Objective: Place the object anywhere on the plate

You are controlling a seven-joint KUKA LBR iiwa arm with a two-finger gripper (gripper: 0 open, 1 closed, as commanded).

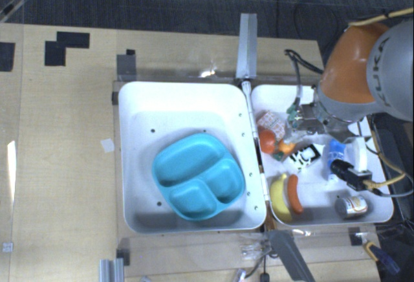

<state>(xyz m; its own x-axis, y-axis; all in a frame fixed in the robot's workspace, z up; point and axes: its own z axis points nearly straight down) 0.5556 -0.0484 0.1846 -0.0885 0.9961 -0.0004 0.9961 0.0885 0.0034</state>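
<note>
Plate (199, 176) first: you see a light blue, three-compartment dish lying flat in the left bin (139, 145), toward its lower right corner, long axis running diagonally from upper left to lower right. Your arm (362, 74) covers the right bin's (378, 209) upper right corner and hides the claw (299, 120), so you cannot tell its state. Small objects crowd that bin's left edge, including a banana (279, 195); others are hard to make out.

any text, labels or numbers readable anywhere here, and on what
"KU": dark letters, cut off at the frame edge, on the grey arm casing beside its orange band.
Black-and-white patterned small item in the right white bin: markings too blurred to read.
Blue bottle with a white label: too small to read.
Nothing else bears legible text.
</note>
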